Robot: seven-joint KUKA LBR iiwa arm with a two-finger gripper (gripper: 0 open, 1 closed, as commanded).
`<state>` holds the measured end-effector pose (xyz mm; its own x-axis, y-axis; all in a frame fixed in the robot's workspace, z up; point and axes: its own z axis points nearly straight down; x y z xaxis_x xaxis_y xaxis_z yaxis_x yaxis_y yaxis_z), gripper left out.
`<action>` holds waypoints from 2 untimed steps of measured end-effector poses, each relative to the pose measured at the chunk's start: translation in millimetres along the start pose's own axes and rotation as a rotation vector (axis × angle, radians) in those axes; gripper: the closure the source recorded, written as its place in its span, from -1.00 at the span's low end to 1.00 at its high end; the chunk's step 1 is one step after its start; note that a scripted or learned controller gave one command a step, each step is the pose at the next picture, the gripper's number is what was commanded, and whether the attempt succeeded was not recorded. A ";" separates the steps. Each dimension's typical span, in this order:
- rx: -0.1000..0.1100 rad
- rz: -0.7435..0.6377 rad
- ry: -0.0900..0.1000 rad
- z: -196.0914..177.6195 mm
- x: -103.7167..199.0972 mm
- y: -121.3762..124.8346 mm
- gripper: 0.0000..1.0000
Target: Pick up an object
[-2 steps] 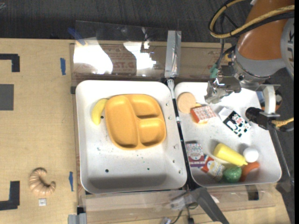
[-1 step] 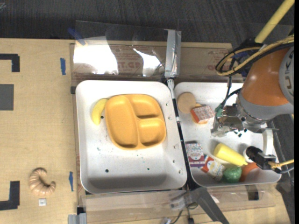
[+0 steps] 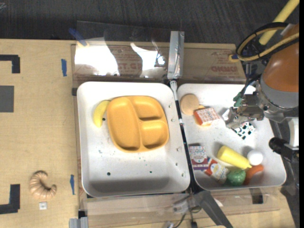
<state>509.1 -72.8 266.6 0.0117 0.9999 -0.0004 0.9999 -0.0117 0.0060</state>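
Note:
My gripper [image 3: 241,114] hangs over the upper right part of the right bin [image 3: 275,175], below the arm's orange band. Directly under and in front of it lies a small white piece with dark and green spots [image 3: 245,129]. An orange-and-white box [image 3: 207,116] sits just left of the gripper, and a tan round piece [image 3: 189,103] lies further left by the bin's wall. Lower in the bin are a yellow cone-shaped piece [image 3: 232,156], a white ball [image 3: 255,158], a green piece [image 3: 236,176], a red piece [image 3: 254,171] and two printed packets [image 3: 198,154].
The left bin [image 3: 133,175] holds a yellow divided plate [image 3: 137,122] with a banana [image 3: 99,112] at its left. A croissant-like piece [image 3: 42,184] lies on the bench at the far left. A clear plastic sheet [image 3: 128,56] and cardboard stand behind the bins.

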 end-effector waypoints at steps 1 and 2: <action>0.003 0.011 -0.001 -21.9 -22.1 -25.0 1.00; 0.005 0.010 -0.001 -20.7 -21.5 -25.1 -1.00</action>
<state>483.7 -94.0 287.2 0.0212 0.9998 -0.0009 0.9998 -0.0212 0.0009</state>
